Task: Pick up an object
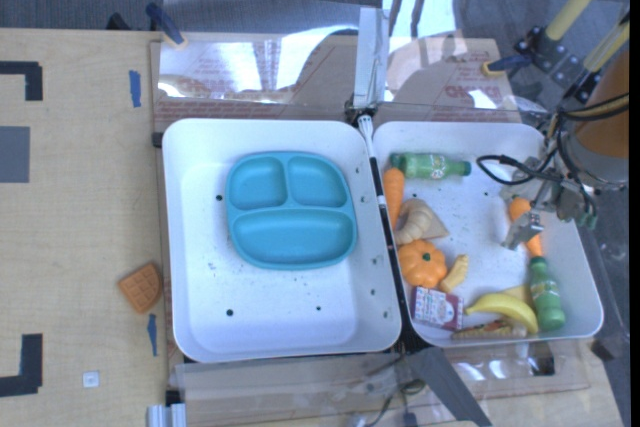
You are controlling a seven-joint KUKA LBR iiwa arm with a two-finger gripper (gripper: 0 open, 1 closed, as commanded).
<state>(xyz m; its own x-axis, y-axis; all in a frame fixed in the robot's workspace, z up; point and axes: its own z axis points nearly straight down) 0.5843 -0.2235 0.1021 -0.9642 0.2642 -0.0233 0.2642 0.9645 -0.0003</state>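
Closest to the camera, along the near edge of the right bin, lay a banana, a small red-and-white carton whose print was too small to read, and a green bottle. Just above that bottle, by the bin's right wall, the gripper hung over a small orange object, perhaps a carrot; whether its fingers were apart or closed on it could not be told from the blur. Toward the bin's left wall sat a small pumpkin, a pale shell-like piece and an upright carrot. A second green bottle with a white label, its print illegible, lay along the far edge. The left bin carried a blue divided plate. A waffle-like toy rested on the bench, left of that bin.
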